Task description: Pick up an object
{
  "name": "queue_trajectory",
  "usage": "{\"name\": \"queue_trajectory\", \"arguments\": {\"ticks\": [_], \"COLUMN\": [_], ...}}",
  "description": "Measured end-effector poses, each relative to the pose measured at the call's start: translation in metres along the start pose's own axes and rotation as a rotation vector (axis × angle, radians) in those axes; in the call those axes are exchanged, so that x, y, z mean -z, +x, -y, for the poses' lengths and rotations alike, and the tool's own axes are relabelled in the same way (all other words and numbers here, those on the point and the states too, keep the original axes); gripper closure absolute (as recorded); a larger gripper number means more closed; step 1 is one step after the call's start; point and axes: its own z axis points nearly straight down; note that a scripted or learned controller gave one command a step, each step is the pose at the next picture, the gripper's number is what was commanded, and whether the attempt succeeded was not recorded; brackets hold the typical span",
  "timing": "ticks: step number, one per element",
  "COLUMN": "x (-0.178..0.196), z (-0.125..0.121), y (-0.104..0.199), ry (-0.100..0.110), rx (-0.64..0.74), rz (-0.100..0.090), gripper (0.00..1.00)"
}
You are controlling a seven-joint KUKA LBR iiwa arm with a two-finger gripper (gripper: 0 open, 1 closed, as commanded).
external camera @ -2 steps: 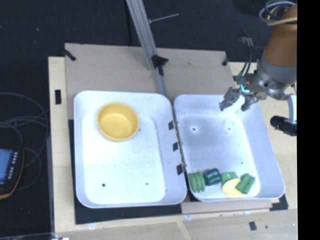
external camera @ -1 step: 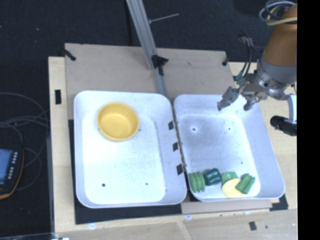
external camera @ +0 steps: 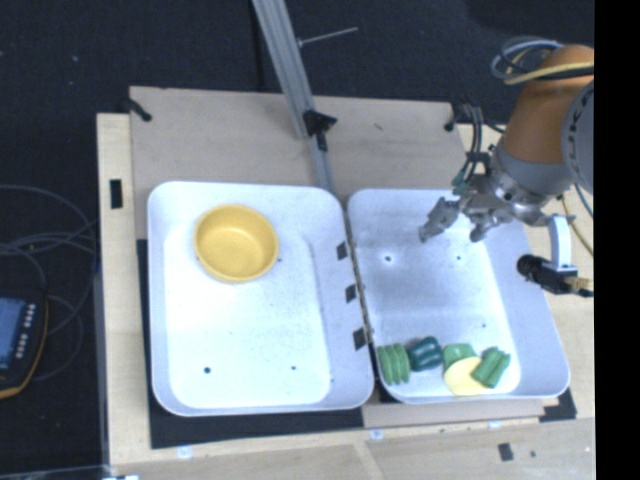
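a: dark floor all round, and on it a pale wooden bench (external camera: 230, 108) carrying two shallow white bins side by side, viewed from above at a slant.

b: where are the things to pick?

a: bunched in the near corner of the right bin (external camera: 520, 298). a ribbed green piece (external camera: 393, 362) sits nearest the divider, a dark teal block (external camera: 425, 352) just beside it, then a small green chunk (external camera: 458, 352), a pale yellow disc (external camera: 461, 377) and another green piece (external camera: 491, 367) leaning on the disc's right edge. all close together, several touching.

b: and the claw?

a: the gripper (external camera: 461, 223) hangs over the far end of that same bin, well apart from the cluster. its two fingers are spread, a clear gap between them, nothing in the gap. white bin floor shows beneath.

b: the arm itself?

a: grey arm (external camera: 535, 163) reaching in from the right, orange band (external camera: 560, 68) above the wrist, cables looped on top.

b: anything else on the bench?

a: the left bin (external camera: 250, 368) holds a yellow bowl (external camera: 236, 242), upright, in its far half. a grey metal rail (external camera: 285, 58) slants down toward the gap between the bins.
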Motion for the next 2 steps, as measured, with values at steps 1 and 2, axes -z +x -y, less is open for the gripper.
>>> {"name": "queue_trajectory", "arguments": {"ticks": [1, 2], "x": [-0.044, -0.094], "z": [0.003, 0.003], "y": [-0.006, -0.006], "ry": [-0.001, -0.001], "rx": [0.000, 0.000], "rz": [0.000, 0.000], "gripper": [0.00, 0.00]}}
